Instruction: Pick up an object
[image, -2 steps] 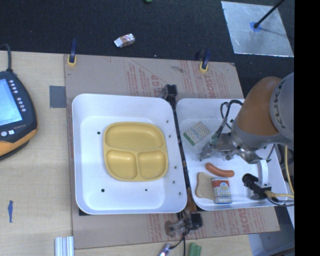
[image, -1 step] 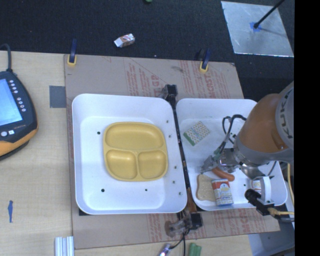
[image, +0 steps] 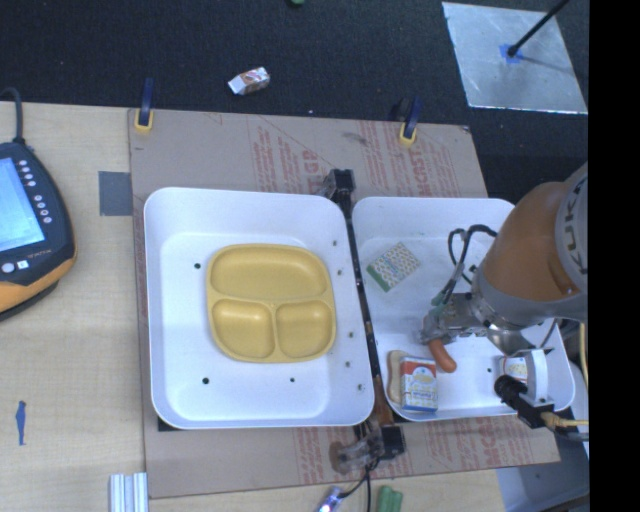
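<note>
Arm over right bin, jaws (image: 447, 327) low by the small orange sausage (image: 443, 356).
Camera view: can't tell if jaws are apart or together. Sausage lies in the right bin (image: 430, 215), just right of the carton (image: 418, 385); green patterned packet (image: 393, 265) above it. Left bin (image: 170, 300) holds yellow divided tray (image: 270, 300).

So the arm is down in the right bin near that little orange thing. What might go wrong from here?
Three risks, as I judge them:
1. The small orange sausage-shaped object lies right beside the small carton with a red and white label, so the gripper may nudge or catch the carton instead.
2. The orange object looks rounded, so it might slip or roll away.
3. The green patterned square packet lies flat and apart; a stray sweep could shove it against the white bin wall.
</note>
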